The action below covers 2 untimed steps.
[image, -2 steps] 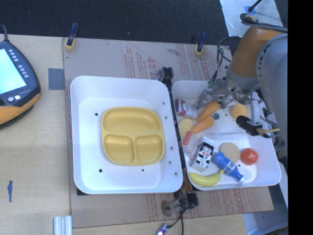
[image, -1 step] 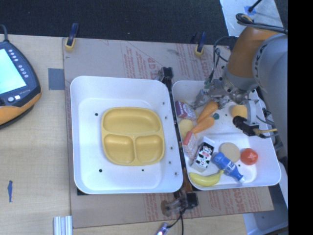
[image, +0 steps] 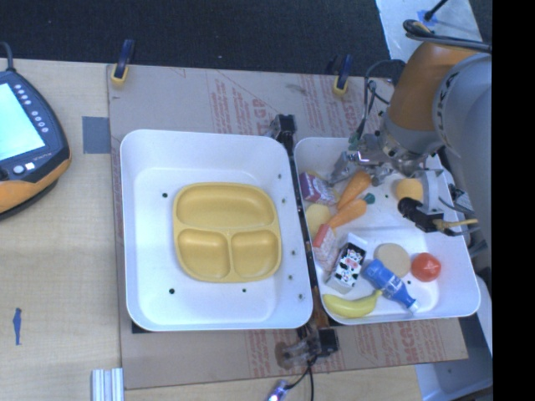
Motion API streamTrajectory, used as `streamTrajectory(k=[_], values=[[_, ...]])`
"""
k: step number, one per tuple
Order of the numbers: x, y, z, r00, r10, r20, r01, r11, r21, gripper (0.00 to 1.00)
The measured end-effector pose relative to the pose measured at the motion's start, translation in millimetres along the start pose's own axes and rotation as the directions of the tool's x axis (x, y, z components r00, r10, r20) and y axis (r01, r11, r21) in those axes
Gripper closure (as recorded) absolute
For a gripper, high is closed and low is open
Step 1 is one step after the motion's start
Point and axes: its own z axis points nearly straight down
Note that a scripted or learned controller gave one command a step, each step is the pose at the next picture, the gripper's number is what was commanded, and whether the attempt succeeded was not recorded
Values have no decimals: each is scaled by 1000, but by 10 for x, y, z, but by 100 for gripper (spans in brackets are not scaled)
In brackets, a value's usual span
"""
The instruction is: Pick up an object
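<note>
My gripper [image: 361, 164] hangs low over the far part of the right bin [image: 456, 307], just above the thick end of an orange carrot [image: 354, 190]. A second carrot [image: 343, 217] lies just in front of the first. Around them lie a pink wrapper [image: 315, 187], a pale yellow fruit [image: 315, 217], a cow-patterned carton [image: 347, 264], a blue bottle [image: 389, 283], a tan disc [image: 392, 257], a red tomato [image: 426, 266], a banana [image: 351, 306] and a yellow piece [image: 409, 188]. Nothing is visibly held.
The left bin [image: 142, 224] holds a yellow divided plate [image: 227, 230]. The grey and orange arm [image: 435, 82] crosses the right bin's far right corner. An orange-edged tablet [image: 25, 144] lies at the bench's left. Clamps [image: 122, 63] stand at the board's far edge.
</note>
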Motion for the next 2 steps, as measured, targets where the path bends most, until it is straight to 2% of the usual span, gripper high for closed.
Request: streamTrajectory(k=[1, 2], values=[[-173, 52, 119, 1000, 3, 0, -3, 1000, -4, 0], [-178, 54, 13, 1000, 1, 1, -1, 1000, -2, 100]])
